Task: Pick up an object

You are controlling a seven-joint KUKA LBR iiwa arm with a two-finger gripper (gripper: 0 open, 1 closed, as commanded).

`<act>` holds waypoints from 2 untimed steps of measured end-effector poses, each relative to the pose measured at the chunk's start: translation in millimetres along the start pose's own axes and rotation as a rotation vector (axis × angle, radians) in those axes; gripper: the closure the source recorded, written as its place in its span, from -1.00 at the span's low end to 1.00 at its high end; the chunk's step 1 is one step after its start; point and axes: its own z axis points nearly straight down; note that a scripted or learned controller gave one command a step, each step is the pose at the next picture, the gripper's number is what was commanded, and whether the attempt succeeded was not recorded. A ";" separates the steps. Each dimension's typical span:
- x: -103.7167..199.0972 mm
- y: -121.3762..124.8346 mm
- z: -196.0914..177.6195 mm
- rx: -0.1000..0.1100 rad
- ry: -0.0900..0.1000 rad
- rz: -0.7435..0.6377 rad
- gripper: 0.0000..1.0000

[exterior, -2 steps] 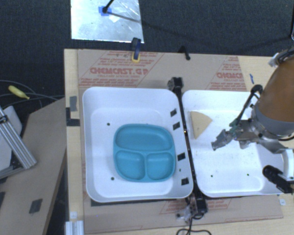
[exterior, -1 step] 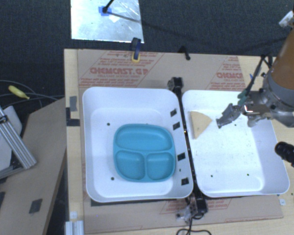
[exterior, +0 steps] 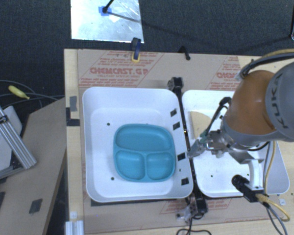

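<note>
Overhead, the camera view looks down at a slant on the tabletop [exterior: 152, 65], a cardboard-covered surface printed with red lettering, carrying two shallow white plastic bins side by side. The left white bin [exterior: 100, 111] holds a light blue plastic plate with three compartments [exterior: 144, 152], lying flat and upright near the bin's centre, slightly toward its right wall. The grey arm with the orange band [exterior: 262, 109] reaches in from the right and hangs over the right white bin [exterior: 210, 180]. The claw [exterior: 196, 148] sits low at the right bin's left edge, just beside the divider between the bins, near the blue plate but apart from it. Its state cannot be told at this angle; nothing is visible between it. A yellow-handled clamp [exterior: 135, 49] sits on the tabletop's far edge.
</note>
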 end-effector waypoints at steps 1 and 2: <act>-28.4 2.4 -8.7 -0.015 -0.002 0.003 -1.00; -70.6 1.3 75.1 -0.007 -0.003 0.006 -1.00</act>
